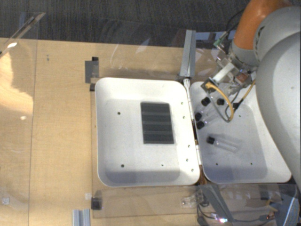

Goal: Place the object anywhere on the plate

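The plate [157, 122] is a dark grey ribbed rectangle lying flat in the middle of the left bin [108, 126]. A small clear tube with a black cap [222, 143] lies on the floor of the right bin [249, 168], towards its near left. My gripper [204, 111] hangs low over the far left part of the right bin, close to the wall between the two bins. It is above and to the left of the tube and apart from it, and I see nothing held in it. The plate has nothing on it.
The grey arm with its orange band [256, 8] fills the right side and covers much of the right bin. A yellow cable [229, 108] loops below the wrist. A metal post [188, 53] stands behind the bins, and brackets sit at the left bin's corners.
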